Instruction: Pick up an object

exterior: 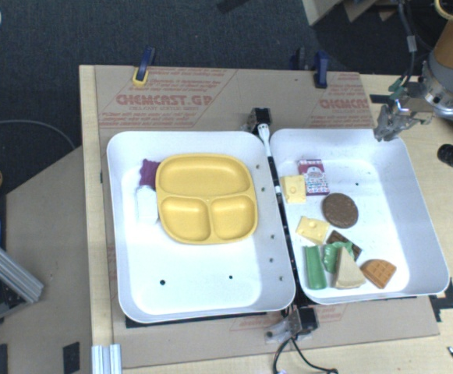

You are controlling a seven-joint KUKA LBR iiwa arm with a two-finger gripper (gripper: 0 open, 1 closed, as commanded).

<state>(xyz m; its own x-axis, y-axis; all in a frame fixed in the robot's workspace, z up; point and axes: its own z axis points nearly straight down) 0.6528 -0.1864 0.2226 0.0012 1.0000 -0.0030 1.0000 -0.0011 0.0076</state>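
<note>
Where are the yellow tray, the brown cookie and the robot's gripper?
Yellow tray (207, 197): camera view, left bin, middle of the tray where its dividers meet.
Brown cookie (340, 209): camera view, right bin, centre of its round top.
Gripper (387, 131): camera view, over the right bin's far rim, at the fingertips.

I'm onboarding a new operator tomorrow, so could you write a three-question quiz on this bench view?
1. True or false: the yellow divided tray lies in the left bin.
2. Which item lies nearest the right bin's front edge? A) brown round cookie B) waffle piece C) small red and white carton
3. Fill in: the gripper hangs over the right bin's far ____ corner.

Key: 1 true; 2 B; 3 right.
</note>
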